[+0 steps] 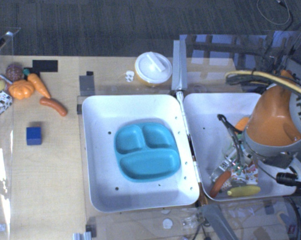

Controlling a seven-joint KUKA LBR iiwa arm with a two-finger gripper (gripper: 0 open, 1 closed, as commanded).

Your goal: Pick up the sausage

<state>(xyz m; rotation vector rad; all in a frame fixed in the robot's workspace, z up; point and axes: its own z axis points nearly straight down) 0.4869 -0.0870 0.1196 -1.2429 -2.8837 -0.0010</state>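
A reddish-orange sausage [219,182] lies tilted in the front left corner of the right bin [203,139]. My gripper [231,164] reaches down from the orange-banded wrist [272,124] and hangs just above and right of the sausage's upper end. I cannot make out whether it touches the sausage. A second sausage-like piece [54,106] lies on the bench far to the left, outside the bins.
A yellow toy [244,190] lies right of the sausage, with a patterned packet [242,173] beside it. A dark thin utensil [226,123] and an orange item [242,123] sit further back. The left bin [97,144] holds a blue divided tray [147,150]. A white lid [153,65] rests behind it.
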